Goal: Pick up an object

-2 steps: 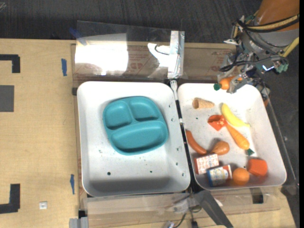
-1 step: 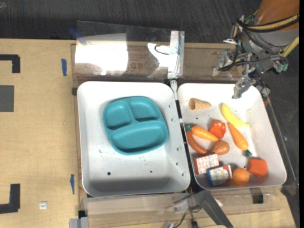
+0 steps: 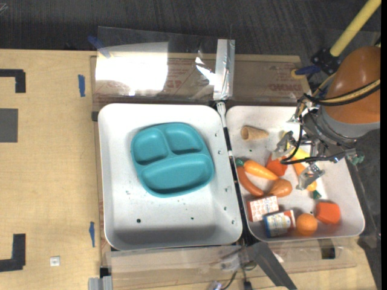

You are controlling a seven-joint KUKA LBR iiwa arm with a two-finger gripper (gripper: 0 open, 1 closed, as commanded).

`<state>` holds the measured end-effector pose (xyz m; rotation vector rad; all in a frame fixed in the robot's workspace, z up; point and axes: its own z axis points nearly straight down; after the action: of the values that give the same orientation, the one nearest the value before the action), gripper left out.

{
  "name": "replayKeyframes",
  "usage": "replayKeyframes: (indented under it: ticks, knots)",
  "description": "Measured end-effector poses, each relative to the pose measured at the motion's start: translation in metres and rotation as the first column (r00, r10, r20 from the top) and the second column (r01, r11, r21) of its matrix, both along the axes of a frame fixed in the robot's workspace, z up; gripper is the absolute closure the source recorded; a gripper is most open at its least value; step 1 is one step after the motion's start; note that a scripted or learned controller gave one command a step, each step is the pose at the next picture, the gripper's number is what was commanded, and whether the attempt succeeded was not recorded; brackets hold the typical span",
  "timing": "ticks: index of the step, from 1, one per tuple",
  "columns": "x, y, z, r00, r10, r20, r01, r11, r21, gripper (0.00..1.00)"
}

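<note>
In the camera view, the grey arm with its orange band (image 3: 358, 71) is reaching in from the right and hanging over the upper right part of the right-hand shallow white bin (image 3: 354, 189). The tool (image 3: 300, 156) is sitting low among cables and metal parts, and whether it is open or closed I cannot tell; nothing is showing as gripped.

The pile of toy food is lying below and to the left of the tool. Nearest is the long orange plastic carrot (image 3: 261, 170), just beside the tool on its left, its long axis running from upper left to lower right. Touching it underneath is a brown sausage-shaped piece (image 3: 280, 188). A tan cone-shaped piece (image 3: 254, 133) is lying apart near the bin's upper left. Farther down are sitting a red-and-white carton (image 3: 264, 207), a small labelled can (image 3: 279, 222), a round orange fruit (image 3: 306, 223) and a red-orange block (image 3: 328, 212).

I judge the carrot the likeliest target: the tool is needing a short shift leftward and down, closing across the carrot's narrow width.

The left-hand white bin (image 3: 115, 180) is carrying only a teal 3-compartment plate (image 3: 173, 158), well apart from the tool.
</note>
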<state>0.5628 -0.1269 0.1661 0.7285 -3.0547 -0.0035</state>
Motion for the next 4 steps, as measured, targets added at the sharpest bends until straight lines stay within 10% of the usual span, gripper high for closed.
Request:
replayKeyframes:
  ticks: [1,3,4]
  knots:
    - [0.003,-0.034,-0.077,0.999,-0.051,0.015,0.051,0.999,-0.002,0.00]
    - [0.043,0.034,-0.077,0.995,-0.101,0.017,0.101,0.995,0.001,0.00]
    - [0.047,0.035,-0.062,0.994,-0.100,0.032,0.100,0.995,0.002,1.00]
